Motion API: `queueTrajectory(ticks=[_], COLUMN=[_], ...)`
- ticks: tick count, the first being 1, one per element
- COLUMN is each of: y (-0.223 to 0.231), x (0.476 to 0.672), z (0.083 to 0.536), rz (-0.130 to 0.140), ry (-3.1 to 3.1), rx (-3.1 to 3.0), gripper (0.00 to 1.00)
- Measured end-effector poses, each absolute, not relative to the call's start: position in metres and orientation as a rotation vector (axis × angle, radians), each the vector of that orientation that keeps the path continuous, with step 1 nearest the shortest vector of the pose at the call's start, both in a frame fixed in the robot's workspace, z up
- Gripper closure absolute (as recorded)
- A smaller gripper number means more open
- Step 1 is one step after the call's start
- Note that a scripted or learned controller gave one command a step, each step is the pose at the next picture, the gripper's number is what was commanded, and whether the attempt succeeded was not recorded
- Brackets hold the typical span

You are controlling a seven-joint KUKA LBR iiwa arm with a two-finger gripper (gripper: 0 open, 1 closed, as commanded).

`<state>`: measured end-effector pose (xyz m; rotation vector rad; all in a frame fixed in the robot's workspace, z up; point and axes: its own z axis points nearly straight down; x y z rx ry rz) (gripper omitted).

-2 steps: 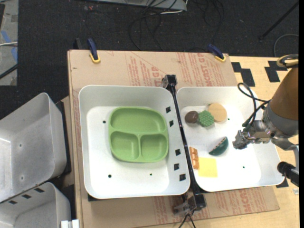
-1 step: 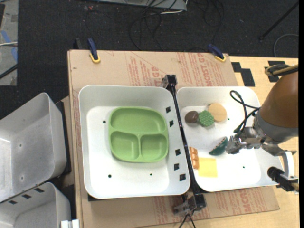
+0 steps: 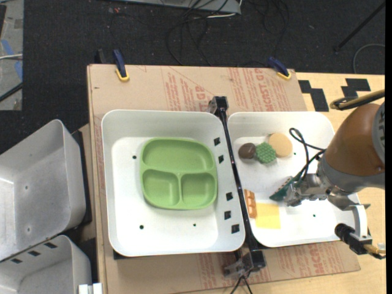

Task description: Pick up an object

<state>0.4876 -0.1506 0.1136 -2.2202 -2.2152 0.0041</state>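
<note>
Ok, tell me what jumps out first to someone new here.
The green divided plate lies in the middle of the left bin. In the right bin, the grey-and-orange arm reaches in over a yellow block, with a brown ball, green knobbly piece and tan round piece clustered toward the back.

Grey arm [image 3: 343, 179] w/ orange band (black cable attached).

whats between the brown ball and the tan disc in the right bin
A green knobbly piece lies between the brown ball and the tan disc, touching both, in the camera view.
</note>
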Motion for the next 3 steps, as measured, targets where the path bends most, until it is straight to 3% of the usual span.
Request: queueTrajectory(ticks=[1, 2, 3], y=[-0.150, -0.150, -0.156], x=[0.487, 0.488, 0.481], z=[0.091, 0.102, 0.152], rz=[0.002, -0.001, -0.003], ry=[-2.217, -2.216, -2.221], rx=[-2.222, -2.227, -2.228], gripper=[0.00, 1.00, 1.00])
